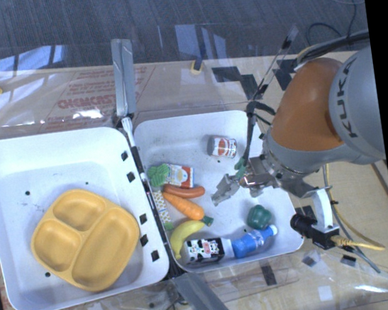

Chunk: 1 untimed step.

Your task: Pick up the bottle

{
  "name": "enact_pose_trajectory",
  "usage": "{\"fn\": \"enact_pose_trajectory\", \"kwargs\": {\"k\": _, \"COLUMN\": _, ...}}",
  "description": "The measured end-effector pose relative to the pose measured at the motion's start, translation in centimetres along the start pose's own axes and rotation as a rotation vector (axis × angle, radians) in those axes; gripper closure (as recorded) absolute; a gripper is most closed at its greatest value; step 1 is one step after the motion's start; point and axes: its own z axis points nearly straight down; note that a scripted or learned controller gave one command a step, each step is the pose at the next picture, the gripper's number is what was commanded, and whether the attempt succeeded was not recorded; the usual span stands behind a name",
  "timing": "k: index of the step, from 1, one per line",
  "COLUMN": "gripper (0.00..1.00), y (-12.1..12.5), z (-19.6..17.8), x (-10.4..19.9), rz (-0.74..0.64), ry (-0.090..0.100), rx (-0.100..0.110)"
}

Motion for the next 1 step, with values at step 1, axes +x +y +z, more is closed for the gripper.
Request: {"fn": "enact_pose_trajectory", "kwargs": {"k": 1, "gripper": 0.00, "y": -0.47, "z": 12.67, "x": -5.66, "rz": -0.079, "ry": 0.000, "rx": -0.002}}
